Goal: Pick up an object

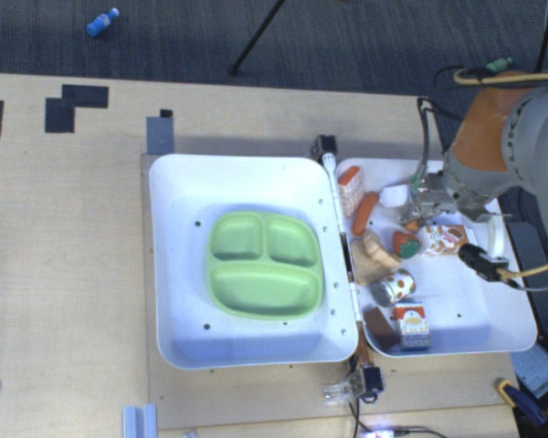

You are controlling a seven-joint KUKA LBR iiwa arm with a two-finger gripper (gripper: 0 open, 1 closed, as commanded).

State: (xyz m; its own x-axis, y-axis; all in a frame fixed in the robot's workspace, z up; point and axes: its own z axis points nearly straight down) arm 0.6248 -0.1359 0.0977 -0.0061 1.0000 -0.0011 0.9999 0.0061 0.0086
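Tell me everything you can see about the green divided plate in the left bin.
The pale green divided plate looks like matte moulded plastic, a rounded rectangle with three shallow compartments: two smaller ones on the far side and one wide one nearest the camera. It lies flat, face up, about centred on the floor of the left shallow white bin. Nothing sits in its compartments.

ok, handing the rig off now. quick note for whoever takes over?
Gripper: low in the right bin, among the items; finger state unreadable, nothing seen held.
Right bin: hot dog, carton, wooden piece, can, small box, all lying loose.
Left bin: green divided tray.
Done: no confirmed pick.
Left: grasp one object and lift it.
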